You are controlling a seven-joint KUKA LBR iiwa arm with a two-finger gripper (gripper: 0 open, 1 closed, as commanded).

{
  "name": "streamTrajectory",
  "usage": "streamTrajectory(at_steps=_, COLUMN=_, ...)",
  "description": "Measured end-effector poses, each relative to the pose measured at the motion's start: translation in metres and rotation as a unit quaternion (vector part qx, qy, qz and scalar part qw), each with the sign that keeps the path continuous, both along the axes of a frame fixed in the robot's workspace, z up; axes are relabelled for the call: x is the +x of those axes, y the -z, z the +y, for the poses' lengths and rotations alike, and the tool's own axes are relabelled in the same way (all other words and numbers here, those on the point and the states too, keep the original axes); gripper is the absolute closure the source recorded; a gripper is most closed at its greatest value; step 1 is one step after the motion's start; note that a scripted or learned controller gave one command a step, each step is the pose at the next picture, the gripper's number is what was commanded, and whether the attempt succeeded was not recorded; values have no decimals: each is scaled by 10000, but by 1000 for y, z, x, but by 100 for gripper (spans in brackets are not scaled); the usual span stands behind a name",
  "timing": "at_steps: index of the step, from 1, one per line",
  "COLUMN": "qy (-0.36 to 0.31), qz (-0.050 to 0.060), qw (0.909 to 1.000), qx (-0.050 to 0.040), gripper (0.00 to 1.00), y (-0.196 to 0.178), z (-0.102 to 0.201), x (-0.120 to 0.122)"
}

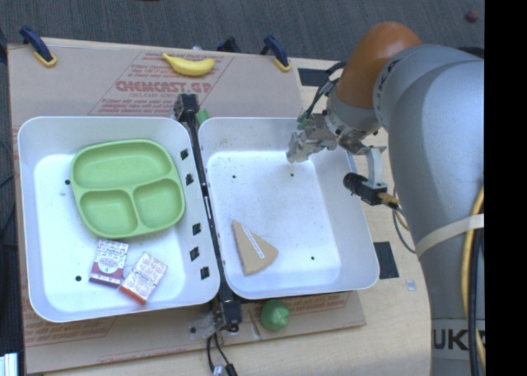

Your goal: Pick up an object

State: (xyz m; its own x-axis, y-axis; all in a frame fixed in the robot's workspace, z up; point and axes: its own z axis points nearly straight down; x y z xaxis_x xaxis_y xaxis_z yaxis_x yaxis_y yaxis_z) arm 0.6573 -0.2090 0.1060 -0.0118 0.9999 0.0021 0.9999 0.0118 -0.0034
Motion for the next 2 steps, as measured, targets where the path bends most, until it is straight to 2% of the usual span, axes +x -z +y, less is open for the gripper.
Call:
streamTrajectory(at_steps=1, qy=-4, qz=2, qw=10000, qx=2, gripper=0, y=0, z=0, x=0)
streamTrajectory(at_steps=2, qy=27, qz=-3, qw=10000, qx=-6, gripper=0, y=-11, z=13, x=-7)
